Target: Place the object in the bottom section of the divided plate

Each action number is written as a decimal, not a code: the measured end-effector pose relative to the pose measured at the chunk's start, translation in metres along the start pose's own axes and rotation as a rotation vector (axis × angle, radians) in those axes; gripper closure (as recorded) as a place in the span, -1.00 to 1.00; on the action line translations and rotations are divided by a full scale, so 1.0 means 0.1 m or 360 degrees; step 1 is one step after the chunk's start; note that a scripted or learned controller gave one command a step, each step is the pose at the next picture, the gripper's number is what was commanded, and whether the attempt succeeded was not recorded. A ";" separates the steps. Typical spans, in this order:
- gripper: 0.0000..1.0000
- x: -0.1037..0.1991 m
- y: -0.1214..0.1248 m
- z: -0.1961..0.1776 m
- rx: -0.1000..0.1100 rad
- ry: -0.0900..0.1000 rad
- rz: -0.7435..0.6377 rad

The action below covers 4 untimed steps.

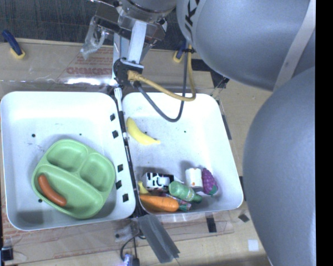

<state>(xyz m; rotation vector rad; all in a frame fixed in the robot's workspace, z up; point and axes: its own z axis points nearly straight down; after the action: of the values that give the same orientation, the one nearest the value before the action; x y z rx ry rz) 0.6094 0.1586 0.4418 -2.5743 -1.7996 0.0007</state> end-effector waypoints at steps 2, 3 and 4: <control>-1.00 0.73 0.23 0.00 0.0000 -0.0002 -0.0612; -1.00 0.51 0.31 0.00 0.0007 -0.0004 -0.1083; -1.00 0.51 0.30 0.00 0.0007 -0.0004 -0.1085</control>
<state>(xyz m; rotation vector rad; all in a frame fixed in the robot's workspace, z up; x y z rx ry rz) 0.6555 0.1962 0.4414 -1.8234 -2.5545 0.0076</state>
